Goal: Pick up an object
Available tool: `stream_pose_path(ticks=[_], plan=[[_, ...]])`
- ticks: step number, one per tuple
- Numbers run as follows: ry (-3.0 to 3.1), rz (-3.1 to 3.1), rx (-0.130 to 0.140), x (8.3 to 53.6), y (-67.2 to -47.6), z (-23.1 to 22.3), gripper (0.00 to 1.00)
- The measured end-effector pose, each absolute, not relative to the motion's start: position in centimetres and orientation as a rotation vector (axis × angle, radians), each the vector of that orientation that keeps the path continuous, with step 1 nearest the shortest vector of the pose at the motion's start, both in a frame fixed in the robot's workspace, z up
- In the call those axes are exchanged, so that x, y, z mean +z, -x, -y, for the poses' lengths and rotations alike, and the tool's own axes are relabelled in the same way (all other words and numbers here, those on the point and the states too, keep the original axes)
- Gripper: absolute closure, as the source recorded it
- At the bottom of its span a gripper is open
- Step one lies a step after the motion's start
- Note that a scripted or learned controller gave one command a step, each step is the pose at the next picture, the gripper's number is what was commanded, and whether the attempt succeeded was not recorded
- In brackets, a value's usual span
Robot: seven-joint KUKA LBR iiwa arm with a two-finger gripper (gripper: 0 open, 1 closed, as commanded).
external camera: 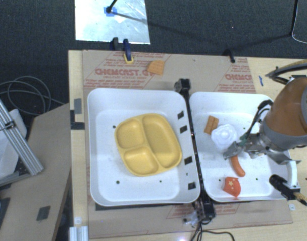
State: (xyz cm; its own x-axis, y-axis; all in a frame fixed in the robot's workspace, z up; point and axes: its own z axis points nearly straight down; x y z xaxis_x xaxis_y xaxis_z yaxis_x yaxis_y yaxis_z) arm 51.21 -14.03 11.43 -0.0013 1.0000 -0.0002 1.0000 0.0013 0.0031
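the gripper (232, 152) is hovered low in the middle of the right bin (253, 102), beside the orange sausage (237, 165) and the white cup (224, 135). whether it is wide or narrow cannot be told. the reach seems in hand; a clean descent onto the sausage is called for next.

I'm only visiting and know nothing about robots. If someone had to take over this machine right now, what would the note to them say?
End effector: low in the right bin, just above the orange sausage-shaped piece; nothing seen held.
Right bin also holds a tan block, a clear crumpled plastic piece and a red strawberry-like toy.
Left bin holds a yellow divided plate.
Done: the arm has reached the objects.
Left: close on one object, probably the sausage-shaped piece, and lift it. No pickup is visible yet.
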Motion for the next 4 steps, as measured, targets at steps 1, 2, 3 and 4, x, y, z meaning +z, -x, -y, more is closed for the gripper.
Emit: stream_pose_path(ticks=[1, 2, 3, 4], plan=[[-2.221, -2.222, 0.0, 8.3, -49.3, 15.7, 0.0], [-2.216, -2.219, 0.004, 9.6, -49.5, 15.7, 1.0], [-2.208, -2.23, 0.006, 9.9, -54.8, 9.7, 1.0], [-2.209, -2.227, 0.008, 20.0, -54.8, 5.1, 1.0]])
